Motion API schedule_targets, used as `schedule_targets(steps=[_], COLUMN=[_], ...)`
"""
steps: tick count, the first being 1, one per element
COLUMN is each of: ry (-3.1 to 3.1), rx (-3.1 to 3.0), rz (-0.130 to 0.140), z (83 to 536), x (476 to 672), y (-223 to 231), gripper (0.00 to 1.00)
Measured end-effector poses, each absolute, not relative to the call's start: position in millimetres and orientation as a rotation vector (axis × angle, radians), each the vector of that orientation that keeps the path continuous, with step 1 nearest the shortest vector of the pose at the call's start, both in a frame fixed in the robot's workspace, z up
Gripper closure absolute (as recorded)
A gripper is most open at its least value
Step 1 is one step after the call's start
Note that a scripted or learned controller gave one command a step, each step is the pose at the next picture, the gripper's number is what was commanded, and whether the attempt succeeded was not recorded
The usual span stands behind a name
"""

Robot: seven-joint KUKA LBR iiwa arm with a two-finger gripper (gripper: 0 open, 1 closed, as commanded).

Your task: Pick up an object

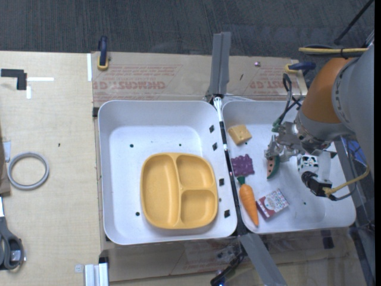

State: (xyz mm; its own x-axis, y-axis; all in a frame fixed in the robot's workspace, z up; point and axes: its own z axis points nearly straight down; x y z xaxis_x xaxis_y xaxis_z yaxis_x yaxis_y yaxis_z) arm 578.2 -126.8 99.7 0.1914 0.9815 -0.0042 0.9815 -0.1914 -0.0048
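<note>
Bins of shallow white plastic stand side by side on the bench: the left bin (113, 177) carries a yellow three-compartment plastic tray (178, 189), and the right bin (333, 216) carries the loose objects. The grey arm with its orange band (324, 94) reaches into the right bin, and the two-finger gripper (275, 159) hangs low over the bin floor. A small dark green and red piece, possibly a toy watermelon slice (272, 167), lies at the fingertips; whether it sits between the fingers or merely under them cannot be told, nor can the width of their opening. Near it, toward the divider, lie a purple bunch of toy grapes (242, 165), a tan block like toy bread or cheese (239, 134), an orange toy carrot with a green top (248, 204) and a small red and white printed packet (273, 204), which touches the carrot. All are probably light, stiff and smooth-skinned, so slipping is the likely failure. The slice would be best pinched across its flat faces, the carrot across its thick upper end, the block across two parallel sides. The packet lies flat and offers little edge to grasp
</note>
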Motion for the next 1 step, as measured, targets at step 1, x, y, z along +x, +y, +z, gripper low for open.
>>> schedule_targets(steps=[1], ry=[-1.936], rx=[-2.475], rz=[0.004], z=[191.4], x=[606.9], y=[-75.9], gripper=[1.00])
